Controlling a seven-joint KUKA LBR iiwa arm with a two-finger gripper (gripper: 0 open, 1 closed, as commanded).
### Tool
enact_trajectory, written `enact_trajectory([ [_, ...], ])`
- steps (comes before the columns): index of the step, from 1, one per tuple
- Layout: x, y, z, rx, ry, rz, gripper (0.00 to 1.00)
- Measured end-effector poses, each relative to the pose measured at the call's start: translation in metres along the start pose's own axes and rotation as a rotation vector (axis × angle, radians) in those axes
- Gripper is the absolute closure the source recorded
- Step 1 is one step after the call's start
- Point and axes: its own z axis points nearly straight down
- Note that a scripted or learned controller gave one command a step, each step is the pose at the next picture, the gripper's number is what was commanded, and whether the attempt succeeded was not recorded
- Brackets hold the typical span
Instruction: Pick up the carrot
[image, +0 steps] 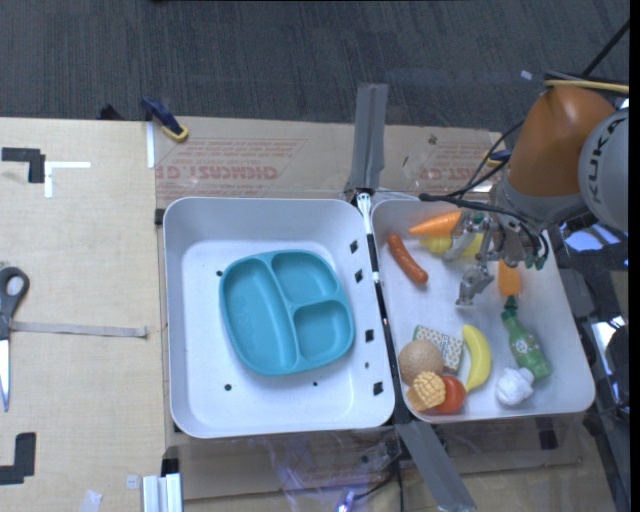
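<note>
From the camera above the bench, we are looking at two white bins side by side; the left bin (190, 300) is holding a teal tray (288, 310), and the right bin (570, 330) is holding the food. The carrot (436, 224) is lying near the far wall of the right bin, its tip pointing left, with a sausage (407, 258) just below and left of it. The end effector (478, 282) is hanging just right of the carrot, low over the bin floor, with nothing between its fingers; whether they are spread or pressed together we cannot tell, since the wrist hardware is crowding them.

We are judging the step in hand to be the approach. To do it well, we are wanting the end effector shifted left and toward the far wall until it is centred over the carrot's thick middle, fingers turned across its short width, and wide before descending. We are minding the bin wall right behind the carrot and the yellow piece (442, 243) touching its near side, which could be pinched along with it. The bottle (524, 345), banana (478, 355) and other food at the near end are well apart and should not be interfering
</note>
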Motion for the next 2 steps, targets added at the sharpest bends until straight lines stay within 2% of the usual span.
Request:
enact_trajectory([
  [1,0.027,-0.053,-0.005,0.007,-0.042,-0.010,0.00],
  [2,0.025,-0.053,-0.017,0.009,-0.050,-0.011,1.00],
])
